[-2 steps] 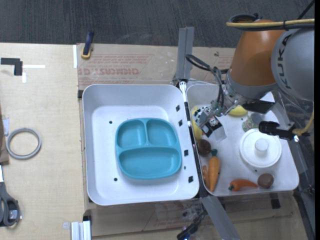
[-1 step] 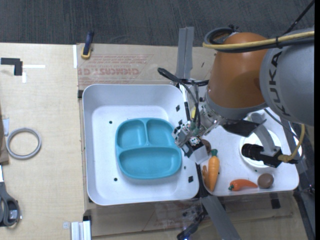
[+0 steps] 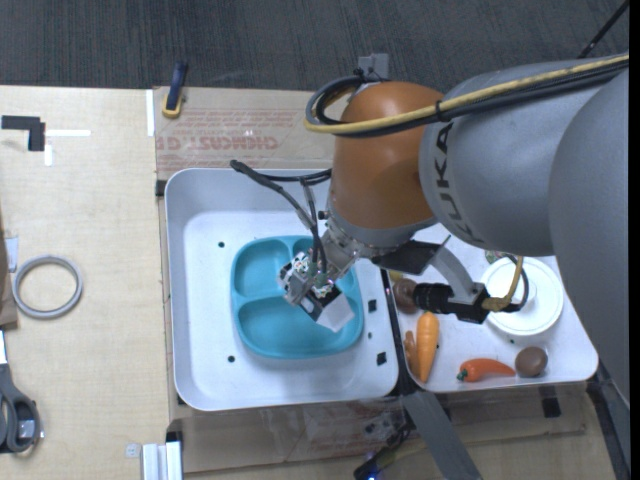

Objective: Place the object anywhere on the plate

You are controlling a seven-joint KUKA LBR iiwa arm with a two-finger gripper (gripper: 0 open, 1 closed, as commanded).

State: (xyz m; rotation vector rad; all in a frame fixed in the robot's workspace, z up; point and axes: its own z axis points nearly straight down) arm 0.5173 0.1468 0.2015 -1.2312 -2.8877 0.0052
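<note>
A blue divided plate lies in the left white bin. My gripper hangs low over the plate's right side, near the ridge between its compartments, under the orange wrist band. The gripper's tip hides what lies directly below it, and I cannot make out any object held in it. In the right bin lie an orange carrot, a red-orange pepper, a brown ball and a small brown piece.
A white round dish sits in the right bin, with a black part of the arm reaching across next to it. On the wooden bench to the left are a grey tape ring and scissors. Cardboard lies behind the left bin.
</note>
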